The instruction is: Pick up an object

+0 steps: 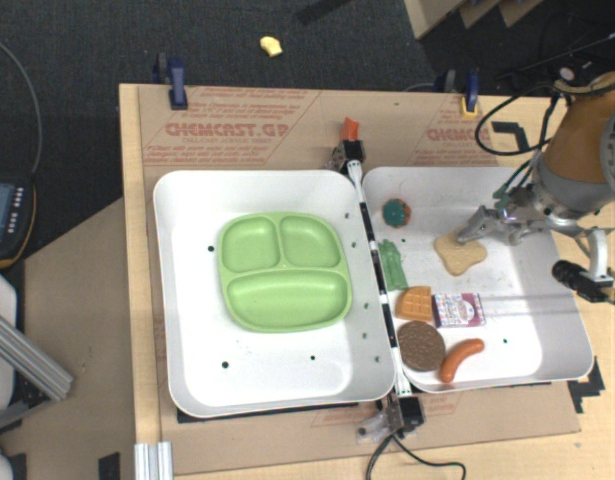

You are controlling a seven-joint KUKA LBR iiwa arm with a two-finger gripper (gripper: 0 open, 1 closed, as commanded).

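Observation:
The right bin (547, 363) holds several small items. A tan bread-shaped piece (459, 256) lies near its middle. My gripper (477, 228) hangs low just above and to the right of that piece, close to its upper edge, and nothing is visibly held. A teal ball-like toy (396, 212) sits at the bin's back left, and a green stick (390, 264) lies along the left wall. Toward the front are an orange waffle square (414, 303), a pink packet (457, 310), a brown round cookie (421, 345) and an orange-red sausage (461, 359).
The left bin (187, 368) carries a green divided plate (284, 271). A ridge with clamps (352, 153) separates the two bins. The grey arm with its orange band (587, 148) crosses the right bin's back right corner. Cables trail at the far right.

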